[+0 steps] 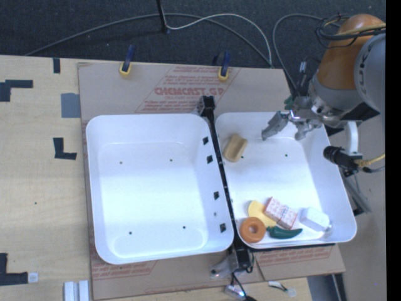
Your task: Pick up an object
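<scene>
Small objects (276, 217) in right bin (294, 168)

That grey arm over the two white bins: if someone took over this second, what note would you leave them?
Gripper: open, nothing between its fingers, over the far end of the right bin.
Things, all in the right bin: tan cork-like block near the divider; orange ring, yellow piece, red-and-white box, green pepper and white piece clustered at the near end.
Done: nothing picked up.
Left: choose an object, descend, grasp, lift.
</scene>
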`<state>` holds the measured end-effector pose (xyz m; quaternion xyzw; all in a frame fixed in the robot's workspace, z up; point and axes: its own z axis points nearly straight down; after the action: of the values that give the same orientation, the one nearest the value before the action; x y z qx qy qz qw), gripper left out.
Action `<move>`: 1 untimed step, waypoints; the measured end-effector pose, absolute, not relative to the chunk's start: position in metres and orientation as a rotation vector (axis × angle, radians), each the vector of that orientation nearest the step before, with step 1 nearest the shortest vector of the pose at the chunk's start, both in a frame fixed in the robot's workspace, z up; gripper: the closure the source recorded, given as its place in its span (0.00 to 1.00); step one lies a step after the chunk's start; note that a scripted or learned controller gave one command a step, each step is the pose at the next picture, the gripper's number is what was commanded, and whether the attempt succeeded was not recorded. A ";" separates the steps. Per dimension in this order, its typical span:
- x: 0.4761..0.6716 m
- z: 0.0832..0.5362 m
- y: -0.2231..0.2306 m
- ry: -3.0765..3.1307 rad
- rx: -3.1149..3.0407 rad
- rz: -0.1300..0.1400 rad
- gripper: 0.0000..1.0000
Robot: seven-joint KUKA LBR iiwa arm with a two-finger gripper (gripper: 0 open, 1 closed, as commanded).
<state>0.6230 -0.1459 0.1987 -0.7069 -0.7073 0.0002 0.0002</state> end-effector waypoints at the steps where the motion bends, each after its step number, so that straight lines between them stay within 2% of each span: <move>1: 0.554 0.185 -0.132 -2.219 -2.220 0.002 0.00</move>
<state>0.5544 -0.1323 0.1847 -0.7072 -0.7070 0.0007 0.0011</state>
